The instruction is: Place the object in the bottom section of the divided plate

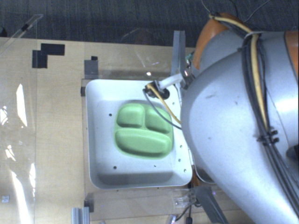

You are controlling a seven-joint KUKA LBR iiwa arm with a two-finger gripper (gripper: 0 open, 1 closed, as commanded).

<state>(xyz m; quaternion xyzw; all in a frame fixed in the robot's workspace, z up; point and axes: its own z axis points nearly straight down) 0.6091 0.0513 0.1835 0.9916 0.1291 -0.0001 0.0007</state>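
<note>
Green plate (pixel 141 130) lies flat in the middle of the white bin (pixel 100 164), its long section toward the bin's near edge, two smaller sections toward the far edge. All three sections look bare. No loose object can be made out on the plate or on the bin floor around it.

Bin sits on the pale wood worktop (pixel 56 125), toward its right. Clear panel (pixel 18 106) stands over the worktop's left part, catching glare.

Arm (pixel 233 115) comes in from the right, its grey bulk covering the bin's right edge and everything beyond. Orange band (pixel 205 34) shows at the top. Yellow cable (pixel 163 107) loops down near the bin's far right corner. Jaws hidden behind the arm; cannot tell how they stand or what they hold.
</note>
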